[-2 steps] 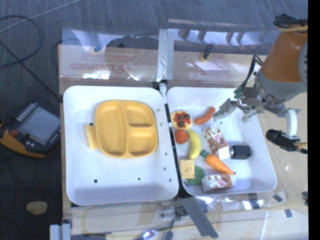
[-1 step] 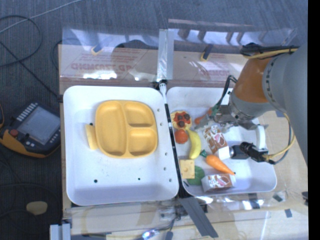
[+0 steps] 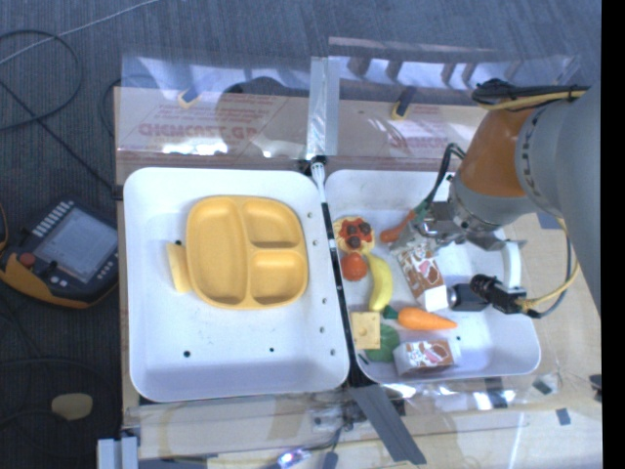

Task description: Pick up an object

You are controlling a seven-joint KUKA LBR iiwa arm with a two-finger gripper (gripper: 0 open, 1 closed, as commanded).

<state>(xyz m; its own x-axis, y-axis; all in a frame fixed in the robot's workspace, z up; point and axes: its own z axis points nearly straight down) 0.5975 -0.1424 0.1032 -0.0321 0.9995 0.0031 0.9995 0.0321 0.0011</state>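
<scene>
The gripper (image 3: 430, 231) is seen lowered into the right bin (image 3: 508, 352), though whether its fingers are spread or closed cannot be told, and nothing is shown held between them. Just below it a brown-and-white packet (image 3: 422, 272) is laid, with a banana (image 3: 380, 283), a tomato (image 3: 354, 267), a carrot (image 3: 427, 319), a cheese wedge (image 3: 366, 329) and a small carton (image 3: 426, 356) scattered nearby. The left bin (image 3: 156, 360) is occupied by a yellow divided tray (image 3: 246, 250), while a handheld controller (image 3: 61, 254) is left on the floor well apart.
</scene>
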